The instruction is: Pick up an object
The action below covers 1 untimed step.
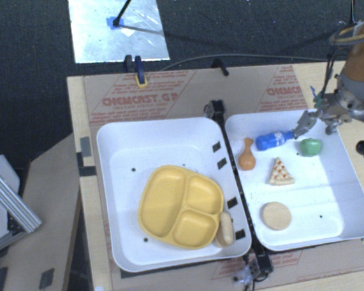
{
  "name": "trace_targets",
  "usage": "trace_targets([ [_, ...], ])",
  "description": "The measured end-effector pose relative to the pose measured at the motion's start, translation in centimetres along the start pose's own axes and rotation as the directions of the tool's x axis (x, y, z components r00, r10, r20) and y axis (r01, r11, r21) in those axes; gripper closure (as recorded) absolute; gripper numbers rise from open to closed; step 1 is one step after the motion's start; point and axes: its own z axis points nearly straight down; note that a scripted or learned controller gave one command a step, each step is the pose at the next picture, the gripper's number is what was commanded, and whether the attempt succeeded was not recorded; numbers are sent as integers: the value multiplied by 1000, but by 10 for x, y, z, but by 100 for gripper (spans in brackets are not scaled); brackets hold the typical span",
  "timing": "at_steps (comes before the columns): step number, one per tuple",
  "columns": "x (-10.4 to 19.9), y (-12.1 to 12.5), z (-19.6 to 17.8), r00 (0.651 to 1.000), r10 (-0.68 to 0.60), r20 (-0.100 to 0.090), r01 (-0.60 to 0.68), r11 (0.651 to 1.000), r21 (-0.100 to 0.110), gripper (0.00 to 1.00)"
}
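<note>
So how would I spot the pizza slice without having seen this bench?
Start at the right bin, the one without the yellow tray. Near its middle lies the pizza slice, below the blue bottle and above the round tan cookie. It is the one triangle there, pale with red dots.

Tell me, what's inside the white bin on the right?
The right bin holds a blue bottle, a green object, a drumstick toy, a pizza slice and a round cookie. The gripper covers part of the far corner.
</note>
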Motion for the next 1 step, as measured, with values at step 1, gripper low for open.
trace_targets([
  [1, 0, 3, -8, 1000, -3, 3, 3, 1000, -13, 0],
])
